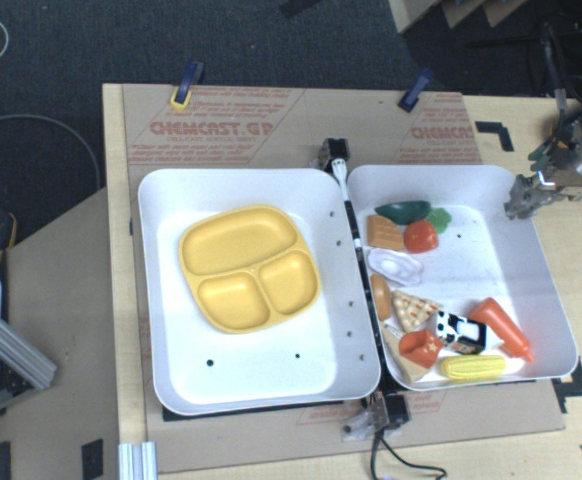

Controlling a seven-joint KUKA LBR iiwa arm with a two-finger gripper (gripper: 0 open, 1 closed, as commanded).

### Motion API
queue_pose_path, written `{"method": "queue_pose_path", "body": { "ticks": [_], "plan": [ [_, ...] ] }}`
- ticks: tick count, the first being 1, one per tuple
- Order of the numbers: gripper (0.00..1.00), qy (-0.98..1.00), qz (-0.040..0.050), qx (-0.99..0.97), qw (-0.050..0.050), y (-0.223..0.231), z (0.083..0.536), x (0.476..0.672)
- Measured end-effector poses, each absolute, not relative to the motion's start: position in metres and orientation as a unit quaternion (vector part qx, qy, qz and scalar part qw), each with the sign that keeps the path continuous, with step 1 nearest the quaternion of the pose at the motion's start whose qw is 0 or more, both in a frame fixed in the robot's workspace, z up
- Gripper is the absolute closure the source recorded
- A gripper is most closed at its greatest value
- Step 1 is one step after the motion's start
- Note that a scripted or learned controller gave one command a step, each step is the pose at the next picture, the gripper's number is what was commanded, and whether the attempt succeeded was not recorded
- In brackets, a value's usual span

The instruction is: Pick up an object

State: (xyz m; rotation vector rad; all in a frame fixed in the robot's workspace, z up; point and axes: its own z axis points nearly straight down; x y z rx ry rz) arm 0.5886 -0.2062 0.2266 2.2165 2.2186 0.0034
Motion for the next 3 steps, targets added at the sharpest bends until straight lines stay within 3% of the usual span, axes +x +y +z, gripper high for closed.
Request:
{"method": "queue_pose_path", "body": {
  "ticks": [3],
  "plan": [
    [1.00, 0.708, -0.0006, 0.706, -0.002, -0.054, 0.215, 0.539]
  ]
}}
